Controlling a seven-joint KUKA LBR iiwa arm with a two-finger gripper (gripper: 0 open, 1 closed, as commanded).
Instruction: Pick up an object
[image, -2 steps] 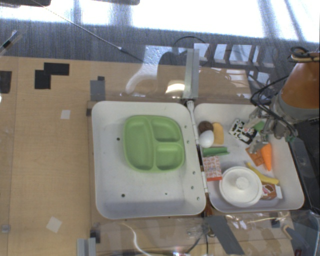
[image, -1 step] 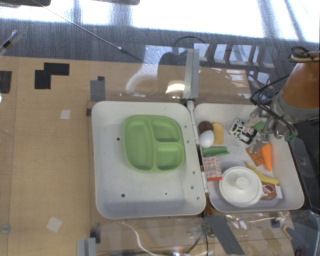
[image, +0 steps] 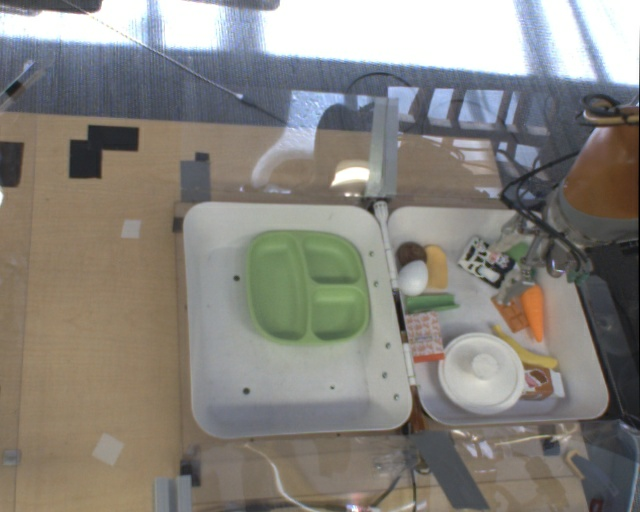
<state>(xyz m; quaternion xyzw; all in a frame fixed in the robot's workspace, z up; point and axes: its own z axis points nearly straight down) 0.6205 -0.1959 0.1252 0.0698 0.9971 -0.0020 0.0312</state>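
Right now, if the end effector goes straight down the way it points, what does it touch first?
Probably the carrot, or the small orange-brown piece beside it: the end effector hangs just above them in the right bin. Height is hard to judge from this slanted view, so this is only a likely guess.

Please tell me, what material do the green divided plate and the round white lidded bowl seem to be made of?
The green divided plate looks like moulded plastic with a matte finish: uniform colour, soft rounded compartment edges, little glare. The round white lidded bowl is probably plastic too, smooth and slightly glossy, though ceramic cannot be excluded from this view.
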